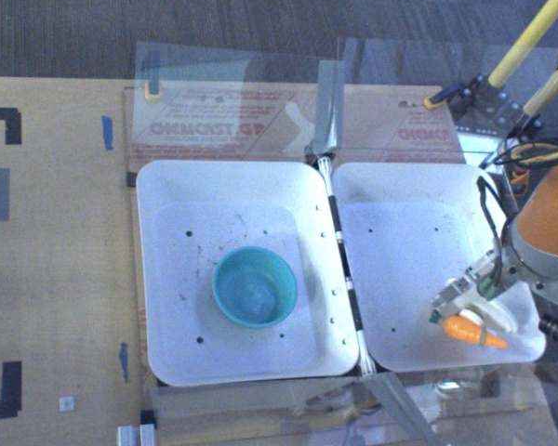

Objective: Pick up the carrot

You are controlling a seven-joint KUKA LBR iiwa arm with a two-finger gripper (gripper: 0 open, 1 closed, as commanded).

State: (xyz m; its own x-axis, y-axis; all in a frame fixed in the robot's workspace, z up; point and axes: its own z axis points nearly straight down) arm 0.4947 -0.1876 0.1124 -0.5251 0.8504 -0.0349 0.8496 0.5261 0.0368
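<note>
Camera view looks down on two shallow white bins side by side on the surface. The carrot [474, 332] lies on its side in the right bin [400, 249], close to that bin's near right corner, its green stub pointing toward the bin's middle and its orange tip toward the right wall. The hand [467, 295] hangs just above and behind the carrot, very near it; whether its fingers are open or closed cannot be told from this angle, and nothing shows the carrot between them.

By its look the carrot is a small toy: probably light, stiff and smooth, so it may roll or slip out under a loose pinch. The thick middle of its body, taken across the narrow width, seems the safest place to grip; the tapered tip would likely squirt free. Its closeness to the bin wall may crowd one finger.

The left bin [167, 193] holds a teal bowl [255, 287], upright near its centre, with nothing visible inside it.
</note>
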